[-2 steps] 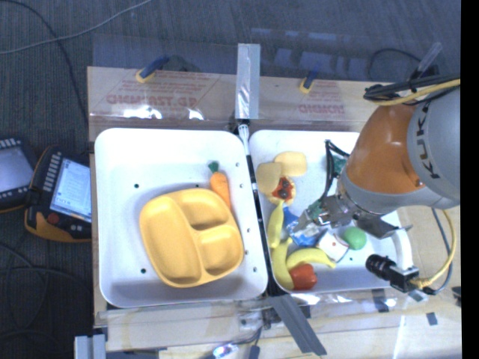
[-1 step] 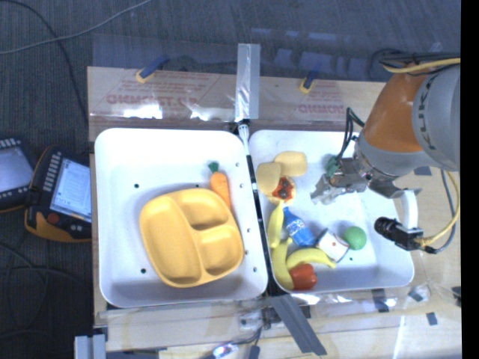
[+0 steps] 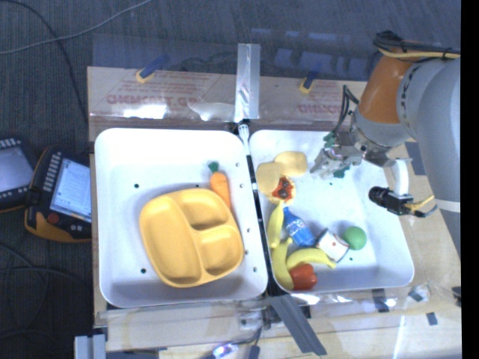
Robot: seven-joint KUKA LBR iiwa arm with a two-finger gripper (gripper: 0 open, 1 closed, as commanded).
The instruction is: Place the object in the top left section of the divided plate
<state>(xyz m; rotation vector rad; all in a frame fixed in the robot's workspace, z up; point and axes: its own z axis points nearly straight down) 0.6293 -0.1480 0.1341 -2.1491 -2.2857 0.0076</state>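
Two white bins [image 3: 112, 200]; hand [image 3: 338, 159] over right one, grip unclear; divided plate [image 3: 193, 235] left.

Glossy yellow plastic plate [image 3: 191, 244], smooth white plastic bins [image 3: 120, 163], matt carpet [image 3: 67, 21].

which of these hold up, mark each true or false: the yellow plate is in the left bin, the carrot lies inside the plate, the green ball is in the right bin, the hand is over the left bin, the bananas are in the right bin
1. The yellow plate is in the left bin. True.
2. The carrot lies inside the plate. False: it lies on the bin floor beside the plate's upper right rim.
3. The green ball is in the right bin. True.
4. The hand is over the left bin. False: it is over the right bin's upper part.
5. The bananas are in the right bin. True.
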